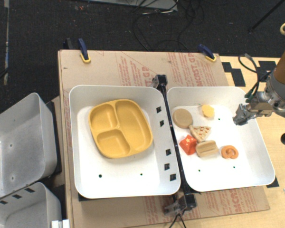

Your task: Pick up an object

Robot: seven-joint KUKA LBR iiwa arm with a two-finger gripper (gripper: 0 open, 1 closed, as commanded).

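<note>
**Q:** What did the bench and the room look like from the overhead camera?

**Me:** I saw a brown cardboard sheet (133, 63) with red print covering the bench, pinned at the far edge by two blue-and-yellow clamps (84, 50). Two white bins sat on it side by side, touching along a black divider strip (169, 137). The left bin (80, 127) held a yellow divided plate (119, 127). Around the bench the floor was dark carpet (33, 23) with cables trailing, and spare white tubs (16, 141) stood at the left.

**Q:** And the objects to pick?

**Me:** All lay in the right bin (247, 170): a tan round cookie (183, 118), a small yellow piece (207, 110), a pizza slice (200, 132), a red piece (188, 145), a tan bun (206, 149) and an orange swirl (230, 152).

**Q:** The gripper?

**Me:** My gripper (241, 117) hung over the bin's right side, apart from every item. I couldn't tell how its fingers stood.
</note>
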